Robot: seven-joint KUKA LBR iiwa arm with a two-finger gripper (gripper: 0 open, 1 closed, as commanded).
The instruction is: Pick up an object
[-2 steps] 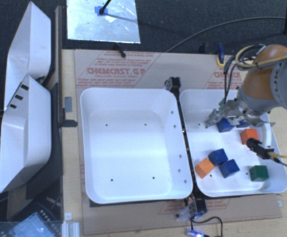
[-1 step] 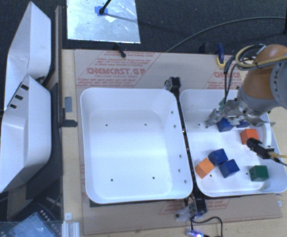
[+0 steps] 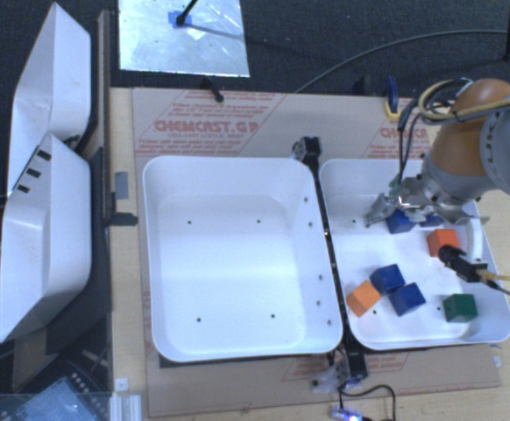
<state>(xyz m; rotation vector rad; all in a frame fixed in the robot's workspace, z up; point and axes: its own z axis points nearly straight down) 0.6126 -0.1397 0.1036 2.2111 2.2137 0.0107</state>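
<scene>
1. Near end of right bin (image 3: 500, 327): green block (image 3: 459, 307) by the right corner, near orange block (image 3: 363, 298) by the left wall.
2. Just behind: front blue block (image 3: 407, 298) and second blue block (image 3: 387, 278), close together, beside the near orange block; contact unclear.
3. Mid bin, right side: far orange block (image 3: 442, 241), apart from the cluster.
4. Farther back: far blue block (image 3: 400, 223) on the bin floor, partly covered by the gripper (image 3: 395, 209) right over it.
5. Gripper open or clenched: cannot tell; no grasp confirmed.
6. Left bin (image 3: 163, 178) alongside, walls meeting at the middle.
7. Arm (image 3: 509, 152) comes in from the right; orange band (image 3: 465, 139) above the wrist.
</scene>
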